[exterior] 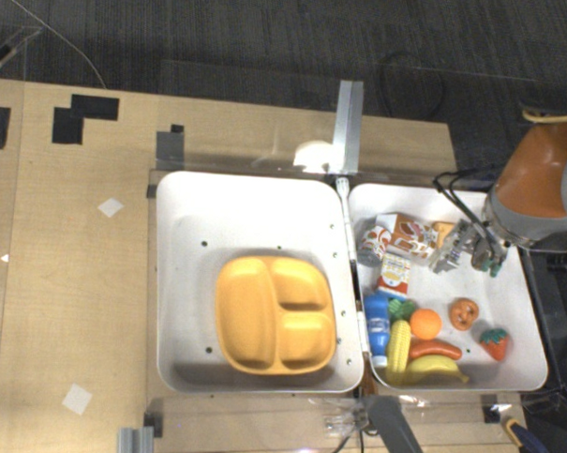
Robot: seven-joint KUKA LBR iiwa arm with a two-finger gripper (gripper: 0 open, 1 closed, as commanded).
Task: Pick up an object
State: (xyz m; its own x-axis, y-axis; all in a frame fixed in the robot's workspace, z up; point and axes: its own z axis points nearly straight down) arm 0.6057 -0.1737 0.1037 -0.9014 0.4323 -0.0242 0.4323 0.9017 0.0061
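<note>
In the right bin [524, 306] lie several toy foods and packets: a brown and white snack packet [410, 236], a small red and white carton [395, 273], a blue bottle [377, 319], an orange [426, 324], a corn cob [399, 346], a banana [435, 367], a red chilli [435, 350], a small orange pumpkin-like toy [464, 313] and a strawberry [495, 344]. My gripper [467, 250] hangs over the bin's upper middle, just right of the snack packet, with nothing visible between its fingers.
The left bin [183, 263] holds a yellow divided plate [275, 314]. A metal post [349, 130] stands behind the divide between the bins. The grey and orange arm [543, 181] comes in from the right over the right bin's far corner.
</note>
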